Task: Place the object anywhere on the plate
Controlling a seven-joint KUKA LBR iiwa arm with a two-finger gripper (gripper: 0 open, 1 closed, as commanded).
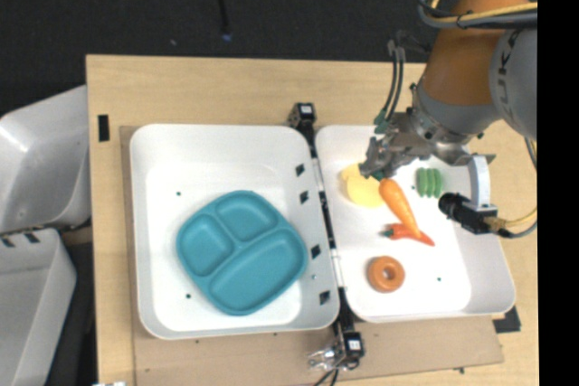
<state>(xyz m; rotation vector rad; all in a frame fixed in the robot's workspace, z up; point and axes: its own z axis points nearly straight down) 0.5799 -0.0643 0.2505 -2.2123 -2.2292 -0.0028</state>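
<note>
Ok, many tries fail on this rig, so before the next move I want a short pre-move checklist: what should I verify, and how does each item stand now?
1. Plate lies flat in the left bin, compartments bare: ok.
2. Tool is over the right bin, above the yellow piece: ok.
3. An object is seen between the tool's fingers: cannot tell.
4. Carrot touches the yellow piece, crowding the pick: not ok.
5. Donut and green piece lie apart from the tool: ok.
</note>
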